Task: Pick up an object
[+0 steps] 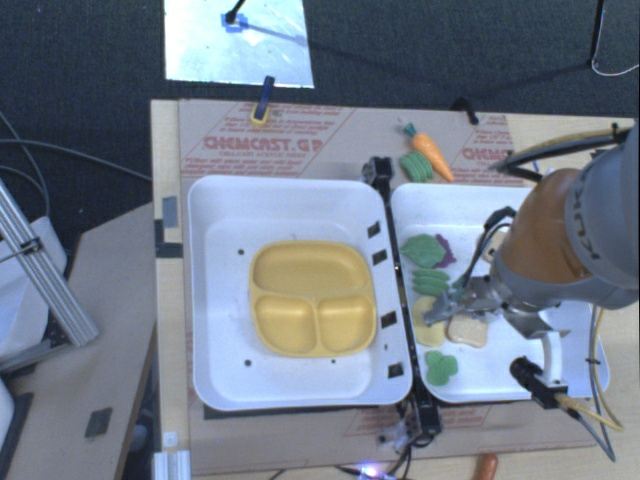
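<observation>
The right bin (462,194) holds several toy foods: a green and purple leafy piece (425,250), a green pod (432,281), a pale yellow piece (430,335), a beige cracker-like piece (468,331) and a small green floret (441,368). My gripper (441,313) hangs low over the left part of this bin, just below the pod and right beside the beige and pale yellow pieces. The grey arm with its orange band (545,238) covers the bin's right half. Nothing can be seen held.
The left bin (222,268) contains a yellow divided plate (311,298). A toy carrot (432,151) and a green piece (415,166) lie on the cardboard behind the right bin. A black divider (396,278) runs between the bins. Cables trail at the right.
</observation>
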You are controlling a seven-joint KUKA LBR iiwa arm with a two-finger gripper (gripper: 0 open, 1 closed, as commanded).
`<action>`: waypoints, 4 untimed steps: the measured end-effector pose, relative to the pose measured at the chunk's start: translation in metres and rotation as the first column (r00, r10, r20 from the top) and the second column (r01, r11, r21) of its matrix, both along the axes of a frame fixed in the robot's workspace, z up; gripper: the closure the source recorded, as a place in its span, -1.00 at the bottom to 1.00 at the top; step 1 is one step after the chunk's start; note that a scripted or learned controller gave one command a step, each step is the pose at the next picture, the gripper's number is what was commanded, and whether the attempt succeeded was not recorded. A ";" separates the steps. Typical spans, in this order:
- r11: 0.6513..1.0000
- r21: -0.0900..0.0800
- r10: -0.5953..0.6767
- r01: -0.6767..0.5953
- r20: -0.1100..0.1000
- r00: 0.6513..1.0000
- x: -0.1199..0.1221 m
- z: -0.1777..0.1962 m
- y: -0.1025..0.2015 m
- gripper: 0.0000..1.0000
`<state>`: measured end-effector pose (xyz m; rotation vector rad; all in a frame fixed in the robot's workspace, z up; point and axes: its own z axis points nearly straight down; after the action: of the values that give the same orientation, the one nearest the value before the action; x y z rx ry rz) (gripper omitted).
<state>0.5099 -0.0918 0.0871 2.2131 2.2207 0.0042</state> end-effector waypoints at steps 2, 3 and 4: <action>1.000 0.004 0.009 -0.009 0.006 1.000 -0.002 0.103 0.053 -1.00; 1.000 0.001 -0.007 0.007 -0.006 1.000 0.008 0.029 -0.027 -1.00; 1.000 -0.002 -0.003 0.003 0.004 1.000 -0.022 -0.001 0.007 -1.00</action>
<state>0.4882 -0.0851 0.0857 2.2133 2.2140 0.0064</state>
